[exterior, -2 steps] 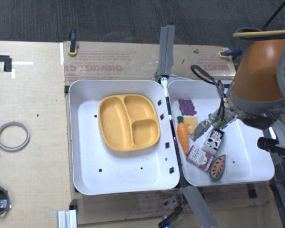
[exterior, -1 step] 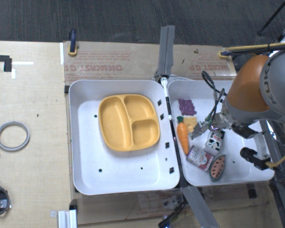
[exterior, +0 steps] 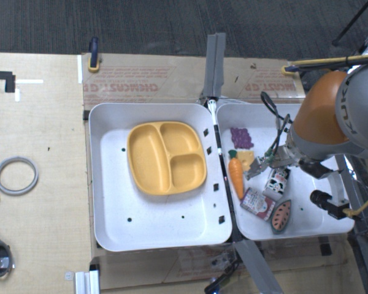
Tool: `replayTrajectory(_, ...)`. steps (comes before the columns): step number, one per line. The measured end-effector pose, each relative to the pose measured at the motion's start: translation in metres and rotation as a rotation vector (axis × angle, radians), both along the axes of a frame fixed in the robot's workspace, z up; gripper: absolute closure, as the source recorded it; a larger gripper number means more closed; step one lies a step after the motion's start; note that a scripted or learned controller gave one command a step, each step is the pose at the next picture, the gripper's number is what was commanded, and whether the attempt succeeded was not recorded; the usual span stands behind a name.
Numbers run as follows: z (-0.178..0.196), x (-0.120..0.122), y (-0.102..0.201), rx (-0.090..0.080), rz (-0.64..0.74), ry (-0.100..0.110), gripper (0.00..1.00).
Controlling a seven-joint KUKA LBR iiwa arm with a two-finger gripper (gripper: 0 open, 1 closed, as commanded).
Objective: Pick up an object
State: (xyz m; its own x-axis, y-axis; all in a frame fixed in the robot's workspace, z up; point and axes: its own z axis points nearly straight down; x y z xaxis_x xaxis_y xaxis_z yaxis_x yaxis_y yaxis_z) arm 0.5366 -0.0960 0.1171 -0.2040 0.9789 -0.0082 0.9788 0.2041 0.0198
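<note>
Gripper [exterior: 256, 169] amid clutter near right bin's [exterior: 306, 225] divider edge

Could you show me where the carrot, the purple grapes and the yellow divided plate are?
carrot [exterior: 235, 177]: camera view, middle of its orange body.
purple grapes [exterior: 241, 137]: camera view, centre of the bunch.
yellow divided plate [exterior: 134, 164]: camera view, its left rim.

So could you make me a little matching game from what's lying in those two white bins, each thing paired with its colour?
Things:
1. divided plate
2. carrot
3. bunch of grapes
4. watermelon slice

Colours:
A. purple
B. red with dark seeds
C. yellow
D. orange with a green top

Pairs: 1-C, 2-D, 3-A, 4-B. The plate lies in the left bin; the other three lie in the right bin, where the gripper reaches in.
</note>
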Motion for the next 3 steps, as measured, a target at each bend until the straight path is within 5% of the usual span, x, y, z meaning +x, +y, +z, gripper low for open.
replayTrajectory(1, -0.024, 0.043, -0.002, 0.005, -0.279, 0.019, 0.00)
replayTrajectory(2, -0.026, 0.111, -0.014, 0.006, -0.495, 0.037, 0.00)
replayTrajectory(3, -0.023, 0.120, -0.041, 0.009, -1.097, 0.029, 0.00)
